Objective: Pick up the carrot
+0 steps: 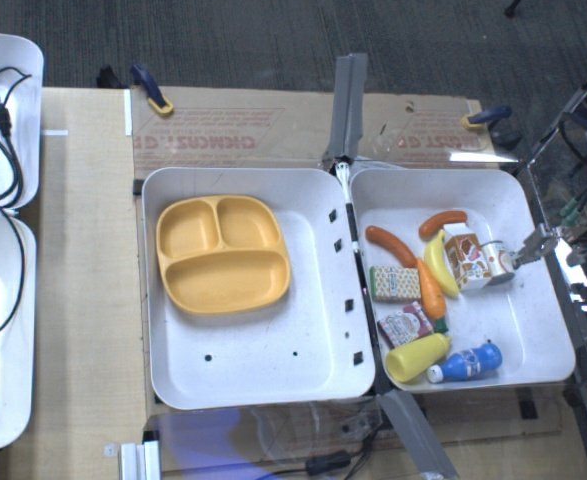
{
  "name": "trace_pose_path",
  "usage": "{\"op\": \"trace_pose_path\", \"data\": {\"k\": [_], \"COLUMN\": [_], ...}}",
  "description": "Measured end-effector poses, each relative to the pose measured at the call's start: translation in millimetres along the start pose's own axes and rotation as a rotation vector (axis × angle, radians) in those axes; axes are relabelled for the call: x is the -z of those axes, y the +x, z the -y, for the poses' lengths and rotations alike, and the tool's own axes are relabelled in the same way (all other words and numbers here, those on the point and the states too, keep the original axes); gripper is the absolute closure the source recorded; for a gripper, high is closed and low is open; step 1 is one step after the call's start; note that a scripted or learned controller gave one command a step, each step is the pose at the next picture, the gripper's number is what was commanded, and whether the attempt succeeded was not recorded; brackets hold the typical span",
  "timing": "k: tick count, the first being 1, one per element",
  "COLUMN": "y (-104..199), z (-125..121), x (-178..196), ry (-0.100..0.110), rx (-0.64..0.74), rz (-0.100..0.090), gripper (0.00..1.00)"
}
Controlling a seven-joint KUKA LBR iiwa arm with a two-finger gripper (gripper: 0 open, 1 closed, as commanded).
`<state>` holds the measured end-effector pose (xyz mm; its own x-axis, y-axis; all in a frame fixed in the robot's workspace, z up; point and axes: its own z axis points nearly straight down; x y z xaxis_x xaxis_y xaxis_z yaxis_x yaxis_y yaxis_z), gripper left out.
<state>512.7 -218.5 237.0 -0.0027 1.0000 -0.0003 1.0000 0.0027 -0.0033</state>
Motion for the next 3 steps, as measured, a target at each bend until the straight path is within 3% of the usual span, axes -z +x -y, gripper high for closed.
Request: {"op": "trace_pose_path", "data": {"k": [1, 2, 3], "y": [63, 99, 98], "z": [-40, 2, 2], "x": [-132, -146, -137], "ry": [-0.01, -0.003, -0.003], "rx": [0.14, 0.244, 0.239], "rz": [0.004, 0.0, 0.0], "gripper": [0.0, 0.0, 1.0]}}
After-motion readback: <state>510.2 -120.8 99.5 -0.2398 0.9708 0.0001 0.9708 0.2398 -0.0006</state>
